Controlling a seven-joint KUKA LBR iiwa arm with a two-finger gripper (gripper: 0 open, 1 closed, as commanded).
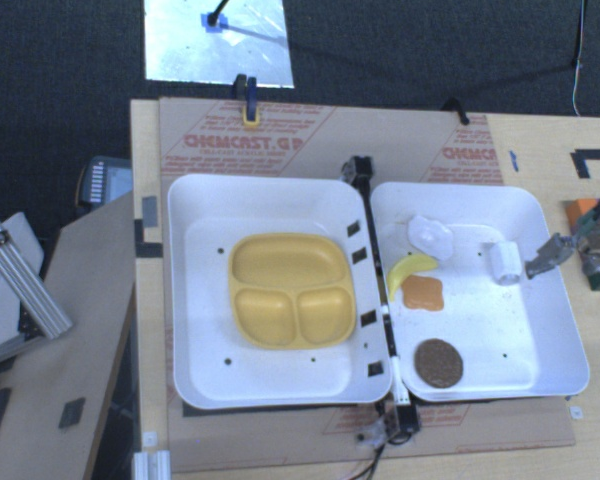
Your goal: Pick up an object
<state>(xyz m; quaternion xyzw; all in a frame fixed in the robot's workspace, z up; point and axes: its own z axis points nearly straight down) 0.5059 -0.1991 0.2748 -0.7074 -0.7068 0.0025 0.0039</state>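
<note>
The right bin point(550, 358) holds several small objects. A white crumpled piece point(429, 235) lies near its back left, with a yellow banana point(410, 269) just in front of it. Beside the banana sits an orange block point(423, 293), and a brown round disc point(439, 362) lies near the front. A small white cylinder point(503, 260) rests toward the right side. My gripper point(546, 254) reaches in low over the bin's right rim, its tip right beside the white cylinder. Nothing shows as held in it.
The left bin point(195, 268) carries a yellow divided tray point(286, 290). A black-clipped divider point(372, 288) runs between the bins. Orange and green parts point(592, 238) sit at the bench's right edge. A shiny square sheet point(218, 30) lies on the floor behind.
</note>
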